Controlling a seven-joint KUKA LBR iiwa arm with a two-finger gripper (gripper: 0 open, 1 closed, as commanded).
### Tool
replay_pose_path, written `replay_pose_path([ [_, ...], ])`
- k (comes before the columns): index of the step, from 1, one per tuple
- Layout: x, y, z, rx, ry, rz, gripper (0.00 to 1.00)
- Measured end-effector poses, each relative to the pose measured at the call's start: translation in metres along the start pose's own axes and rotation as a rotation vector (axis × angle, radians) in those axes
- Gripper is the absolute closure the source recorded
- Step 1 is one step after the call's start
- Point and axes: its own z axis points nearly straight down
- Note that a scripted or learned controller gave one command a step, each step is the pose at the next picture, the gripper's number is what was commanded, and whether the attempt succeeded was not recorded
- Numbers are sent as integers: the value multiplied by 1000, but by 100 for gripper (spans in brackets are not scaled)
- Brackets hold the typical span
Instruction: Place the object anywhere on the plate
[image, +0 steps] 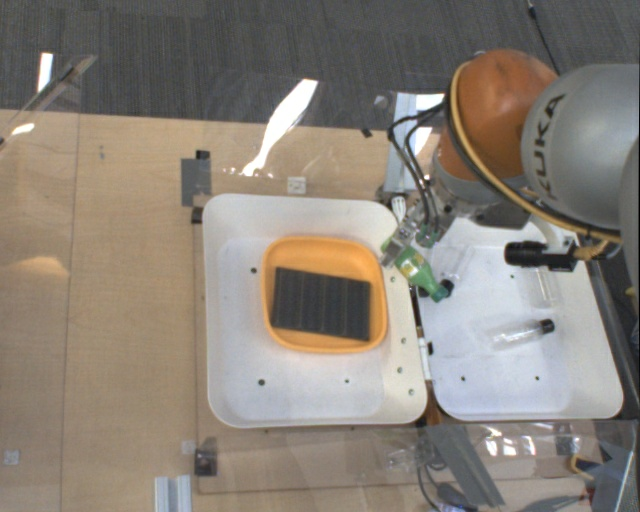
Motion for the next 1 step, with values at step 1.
replay_pose_path([
  [1, 0, 0, 0, 0, 0, 1, 0],
])
